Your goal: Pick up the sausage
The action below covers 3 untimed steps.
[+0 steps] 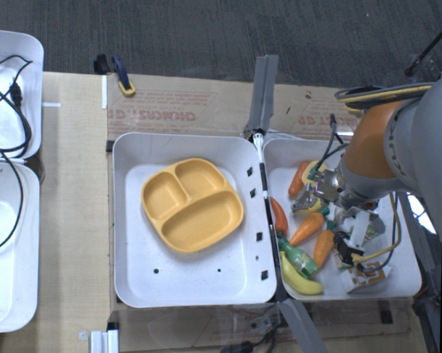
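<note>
The sausage (279, 215), a reddish-orange link, lies against the left wall of the right bin (399, 285). My gripper (310, 200) hangs low over the upper middle of that bin, just right of the sausage and apart from it. A small yellow piece (315, 206) shows right at the gripper's tip. Another orange-red piece (298, 179) lies just above the gripper.
Two carrots (307, 229) (323, 247), a green item (298, 257) and a banana (301, 278) crowd the right bin's lower left. A yellow divided plate (192, 204) sits in the left bin (131, 270). A blue-and-yellow clamp (120, 74) lies on the bench behind.
</note>
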Each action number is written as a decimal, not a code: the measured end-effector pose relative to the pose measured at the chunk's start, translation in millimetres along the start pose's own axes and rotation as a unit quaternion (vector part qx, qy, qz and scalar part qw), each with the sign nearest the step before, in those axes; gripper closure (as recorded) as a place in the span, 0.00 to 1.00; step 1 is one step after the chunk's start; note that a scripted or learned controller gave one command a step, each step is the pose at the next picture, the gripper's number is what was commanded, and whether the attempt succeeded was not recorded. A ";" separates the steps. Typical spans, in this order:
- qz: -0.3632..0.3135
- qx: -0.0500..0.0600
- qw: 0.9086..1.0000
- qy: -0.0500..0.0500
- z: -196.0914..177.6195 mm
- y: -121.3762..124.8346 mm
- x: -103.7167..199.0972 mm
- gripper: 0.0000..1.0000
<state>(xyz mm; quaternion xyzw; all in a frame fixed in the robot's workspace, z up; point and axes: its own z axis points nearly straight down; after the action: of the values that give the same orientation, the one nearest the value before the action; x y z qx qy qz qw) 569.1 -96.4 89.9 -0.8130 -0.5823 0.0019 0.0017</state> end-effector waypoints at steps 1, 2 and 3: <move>0.023 0.000 1.000 0.000 0.5 -9.1 -15.5 0.00; 0.051 0.000 0.999 0.000 -0.1 38.0 16.5 0.00; 0.177 0.016 0.984 -0.005 4.4 71.8 26.7 0.00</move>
<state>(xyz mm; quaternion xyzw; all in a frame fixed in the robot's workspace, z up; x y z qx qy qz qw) 645.7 -94.2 85.1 -0.9029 -0.4295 0.0156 0.0113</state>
